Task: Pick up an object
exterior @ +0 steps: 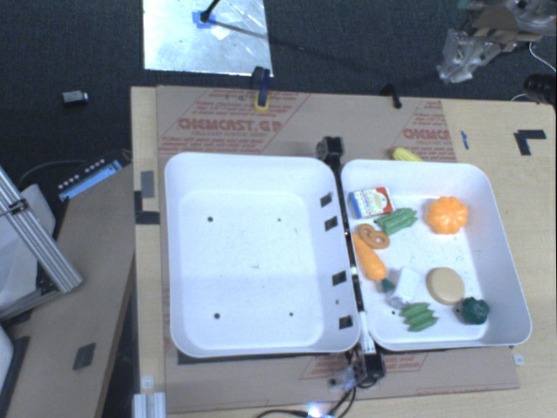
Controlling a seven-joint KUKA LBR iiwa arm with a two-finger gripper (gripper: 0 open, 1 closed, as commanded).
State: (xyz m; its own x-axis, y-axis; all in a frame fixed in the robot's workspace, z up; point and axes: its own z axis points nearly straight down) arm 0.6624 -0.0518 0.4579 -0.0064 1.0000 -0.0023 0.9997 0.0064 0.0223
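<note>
While the gripper (459,59) hangs high at the top right corner, above the dark floor beyond the bench, its state cannot be told — it is a pale blur below the grey wrist. Nothing is seen in its grasp.

All the objects lie well apart from it, down in the right bin (503,225). Nearest the gripper, outside the bin's far rim, lies a small yellow piece (406,155) on the cardboard. Inside, a red-and-blue carton (371,202) sits at the far left corner, with a green pod (398,221) just beside it, its long axis slanting up to the right. An orange pumpkin (446,215) sits to their right. A pretzel (372,235) touches the top of a carrot (372,260), whose long axis runs along the bin's left wall, tilting down to the right. Nearer the front lie a white block (406,282), a tan round bun (445,285), a green pod cluster (419,317) and a dark green broccoli (473,310).

The left bin (174,233) adjoins it — both rest on a cardboard sheet (226,120) over a wooden bench (144,138). A shiny metal plate (174,24) lies on the dark carpet behind.
</note>
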